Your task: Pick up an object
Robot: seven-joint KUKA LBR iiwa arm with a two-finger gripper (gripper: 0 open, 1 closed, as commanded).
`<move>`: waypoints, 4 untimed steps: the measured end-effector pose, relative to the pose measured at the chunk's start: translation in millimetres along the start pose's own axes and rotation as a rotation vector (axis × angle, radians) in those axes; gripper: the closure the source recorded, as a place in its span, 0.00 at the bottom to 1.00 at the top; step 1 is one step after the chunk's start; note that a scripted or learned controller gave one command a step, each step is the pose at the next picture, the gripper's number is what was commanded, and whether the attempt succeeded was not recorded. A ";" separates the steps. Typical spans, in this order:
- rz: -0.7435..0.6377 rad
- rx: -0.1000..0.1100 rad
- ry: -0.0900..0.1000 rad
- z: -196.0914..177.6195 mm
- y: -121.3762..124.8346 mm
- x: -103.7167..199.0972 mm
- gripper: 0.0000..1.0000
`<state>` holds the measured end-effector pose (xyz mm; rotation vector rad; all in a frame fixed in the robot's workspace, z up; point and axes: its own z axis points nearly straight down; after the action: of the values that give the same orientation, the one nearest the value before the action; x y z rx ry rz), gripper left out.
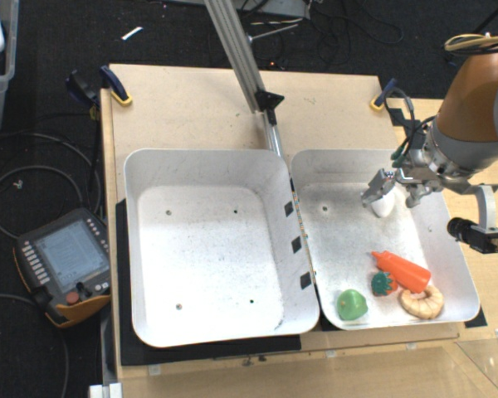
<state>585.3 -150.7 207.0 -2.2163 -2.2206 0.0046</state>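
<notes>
My gripper [394,196] hangs over the upper middle of the right bin [340,172], open, its two grey fingers spread apart. A small white object [383,206] lies on the bin floor just below the left finger [373,191]; I cannot tell whether they touch. An orange carrot-like toy [402,269] lies in the bin's lower right part. Beside it sit a small dark green piece [382,284], a tan ring-shaped toy [422,303] and a green ball [352,304]. None of these is between the fingers.
The left bin [141,222] lies alongside, separated by the raised rims [299,230] with black marks. A slanted metal pole [236,44] reaches down to the bins' far edge. A black fixture [473,235] sticks out at the right rim.
</notes>
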 end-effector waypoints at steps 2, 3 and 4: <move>0.000 0.000 0.000 43.8 7.4 3.1 0.00; 0.003 0.002 0.000 105.8 -0.2 0.9 0.00; 0.002 -0.003 -0.001 112.2 -0.2 1.3 0.00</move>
<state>584.5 -149.3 94.8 -2.2212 -2.2200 0.0018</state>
